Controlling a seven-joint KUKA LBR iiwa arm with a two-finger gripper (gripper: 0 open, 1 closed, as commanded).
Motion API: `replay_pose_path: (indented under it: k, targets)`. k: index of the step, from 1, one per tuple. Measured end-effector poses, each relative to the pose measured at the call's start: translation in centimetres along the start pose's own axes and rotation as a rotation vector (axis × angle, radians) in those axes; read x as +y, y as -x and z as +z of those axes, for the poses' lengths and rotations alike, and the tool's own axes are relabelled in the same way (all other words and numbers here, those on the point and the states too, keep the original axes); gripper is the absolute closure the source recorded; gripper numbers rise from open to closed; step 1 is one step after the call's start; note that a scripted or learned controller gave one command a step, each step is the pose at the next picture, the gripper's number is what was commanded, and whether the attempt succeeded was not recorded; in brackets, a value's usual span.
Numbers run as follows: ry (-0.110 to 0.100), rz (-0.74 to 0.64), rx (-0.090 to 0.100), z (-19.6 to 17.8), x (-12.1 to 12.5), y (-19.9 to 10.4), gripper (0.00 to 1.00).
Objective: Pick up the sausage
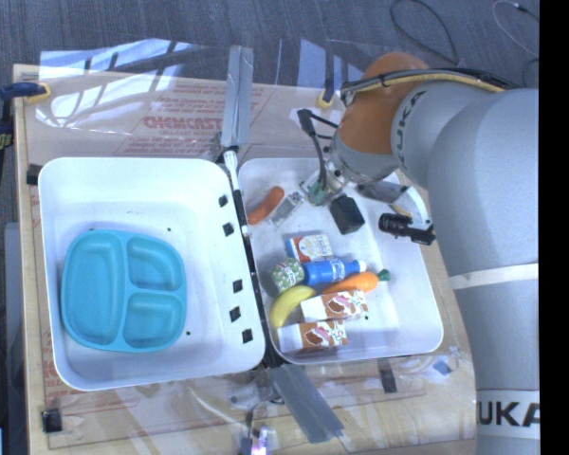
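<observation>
The sausage (265, 204) is a short orange-red link lying at a slant in the right bin's (419, 297) far left corner, close to the divider. My gripper (315, 209) reaches down from the orange-banded wrist into the back of that bin, just right of the sausage. It stands open, with one grey finger (284, 209) next to the sausage's right end and the black one (346, 214) further right. Nothing lies between the fingers.
In front of the gripper lie a small carton (310, 246), a blue bottle (327, 272), a green round item (286, 275), a carrot (356, 282), a banana (289, 303) and two brown-and-white cartons (334, 305). The left bin (66, 192) holds a blue divided tray (123, 290).
</observation>
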State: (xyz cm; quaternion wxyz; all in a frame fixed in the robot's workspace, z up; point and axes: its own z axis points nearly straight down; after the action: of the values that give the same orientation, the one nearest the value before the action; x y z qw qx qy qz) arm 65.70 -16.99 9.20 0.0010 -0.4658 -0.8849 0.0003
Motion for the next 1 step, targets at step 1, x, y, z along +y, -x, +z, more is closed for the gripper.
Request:
replay_pose_path:
  k: [1]
  targets:
    - [-0.002, -0.101, -0.001, -0.01, 1.88, -2.81, 0.0]
